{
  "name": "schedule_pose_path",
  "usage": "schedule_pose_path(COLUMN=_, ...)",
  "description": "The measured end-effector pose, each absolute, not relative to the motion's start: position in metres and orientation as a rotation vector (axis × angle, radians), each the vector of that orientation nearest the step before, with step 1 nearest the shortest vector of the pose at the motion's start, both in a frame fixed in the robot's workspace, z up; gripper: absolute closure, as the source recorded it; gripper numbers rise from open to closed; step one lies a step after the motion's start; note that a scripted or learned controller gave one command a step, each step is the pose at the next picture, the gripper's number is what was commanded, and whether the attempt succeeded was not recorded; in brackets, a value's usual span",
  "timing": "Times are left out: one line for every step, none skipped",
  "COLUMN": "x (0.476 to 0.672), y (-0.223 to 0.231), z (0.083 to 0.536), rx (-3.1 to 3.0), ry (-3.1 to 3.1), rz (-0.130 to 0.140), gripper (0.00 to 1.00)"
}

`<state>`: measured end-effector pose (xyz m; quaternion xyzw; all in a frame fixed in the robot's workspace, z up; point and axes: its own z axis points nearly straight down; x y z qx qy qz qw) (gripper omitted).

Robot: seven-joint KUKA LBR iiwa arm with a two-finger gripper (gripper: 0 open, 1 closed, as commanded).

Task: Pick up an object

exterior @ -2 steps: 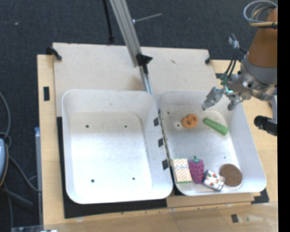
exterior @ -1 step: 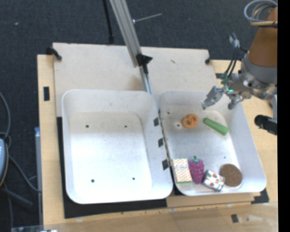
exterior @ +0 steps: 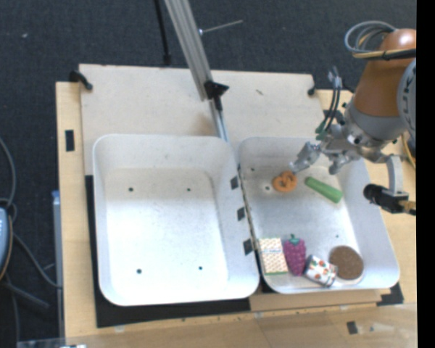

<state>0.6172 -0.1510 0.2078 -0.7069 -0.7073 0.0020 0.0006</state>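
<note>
In the right bin (exterior: pixel 362 216) lie an orange round object (exterior: pixel 283 183), a green stick-like piece (exterior: pixel 323 189), a pale boxed item (exterior: pixel 272 255), a magenta fruit-shaped toy (exterior: pixel 295 256), a small red-and-white can (exterior: pixel 320 270) and a brown disc (exterior: pixel 346 262). My gripper (exterior: pixel 320 159) hangs over the bin's back part, just right of and above the orange object, with its two fingers spread open. One fingertip (exterior: pixel 303 159) is close to the orange object. Nothing sits between the fingers.
The left bin (exterior: pixel 167 216) lies beside the right one, across a shared divider (exterior: pixel 241 194). A slanted metal post (exterior: pixel 192 42) rises from the bench behind the bins. Cables and a black bracket (exterior: pixel 383 194) sit at the right rim.
</note>
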Motion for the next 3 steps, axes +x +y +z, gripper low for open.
schedule_pose_path(x=0.621, y=-0.16, z=0.161, rx=-2.223, ry=-2.22, rz=0.006, gripper=0.0)
schedule_pose_path(x=0.621, y=-0.161, z=0.108, rx=-2.225, ry=-2.217, rz=0.006, gripper=0.0)
schedule_pose_path(x=0.622, y=-0.162, z=0.123, rx=-2.234, ry=-2.214, rz=-0.003, gripper=1.0)
